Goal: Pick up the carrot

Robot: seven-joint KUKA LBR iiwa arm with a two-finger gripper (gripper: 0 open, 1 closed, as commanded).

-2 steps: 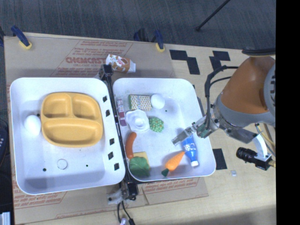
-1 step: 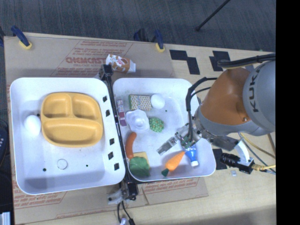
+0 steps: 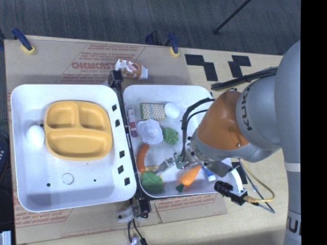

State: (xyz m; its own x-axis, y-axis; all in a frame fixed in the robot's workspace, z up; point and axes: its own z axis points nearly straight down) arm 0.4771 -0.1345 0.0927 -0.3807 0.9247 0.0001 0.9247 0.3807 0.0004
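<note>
Cardboard printed with red lettering covers the bench [image 3: 102,55], and on it sit 2 shallow white bins side by side, with dark carpet beyond the far edge. Much of the right bin [image 3: 153,92] is hidden from this camera by my own arm: the orange band [image 3: 220,124] above my wrist and the grey housing cover its right half, so I cannot say what lies under there. My gripper [image 3: 176,162] reaches down toward the near part of that bin; the parts by the tips are small and blurred, and I cannot tell whether they are apart or closed. The carrot [image 3: 189,176] lies in the near right part of the right bin, just beside and below my gripper, an orange tapering body tilted from upper right to lower left with a small green stub at its lower end; its upper end runs under my wrist. Near it, a green leafy vegetable [image 3: 152,181] sits at the bin's near edge, and an orange-red sausage shape [image 3: 141,157] stands close to the divider. Further back are a broccoli floret [image 3: 170,135], a crumpled white item [image 3: 150,131], a pale cracker-like square [image 3: 152,111] and a white egg [image 3: 171,109]. The left bin [image 3: 30,193] holds a yellow 3-compartment tray [image 3: 78,129] and another white egg [image 3: 35,136] touching its left side.
</note>
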